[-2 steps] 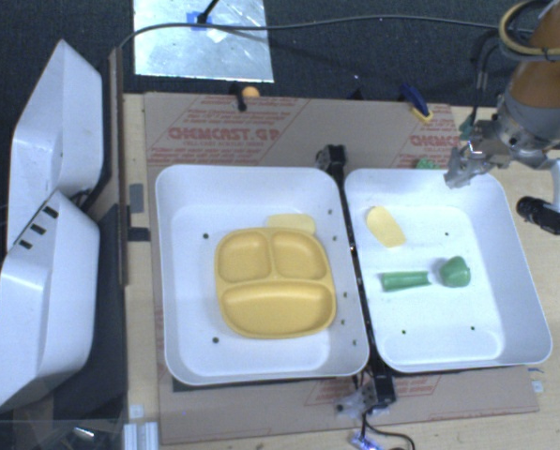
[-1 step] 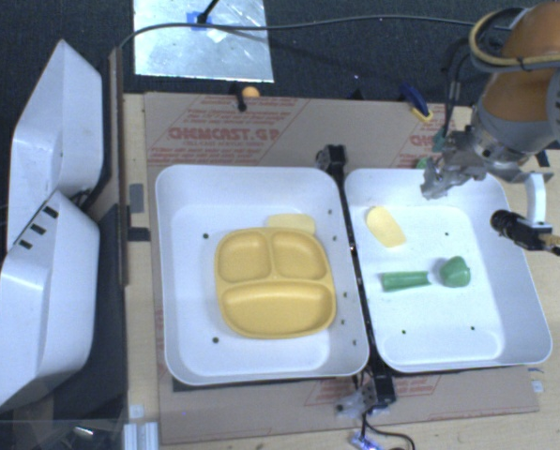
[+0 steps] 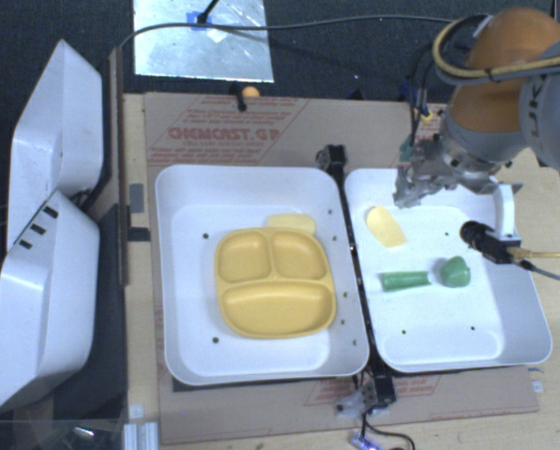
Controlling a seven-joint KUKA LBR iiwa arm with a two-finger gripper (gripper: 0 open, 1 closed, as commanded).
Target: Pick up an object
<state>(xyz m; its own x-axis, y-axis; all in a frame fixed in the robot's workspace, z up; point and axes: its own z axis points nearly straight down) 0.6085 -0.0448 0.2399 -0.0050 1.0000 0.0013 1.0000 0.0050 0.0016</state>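
Hard to make out: pincer (image 3: 413, 193) blurred against the right bin (image 3: 519, 345) rim, so cannot tell how wide. Reaching in from the right, orange band uppermost, wrist tipped down over the bin's far left corner. Just below it, a pale yellow piece (image 3: 385, 226); nearer, green stick (image 3: 404, 279) and green lump (image 3: 454, 271). Yellow divided tray (image 3: 275, 282) in left bin (image 3: 186, 345).

Pale yellow piece (image 3: 385, 226), green cylinder (image 3: 404, 279), green lump (image 3: 454, 271): right bin.
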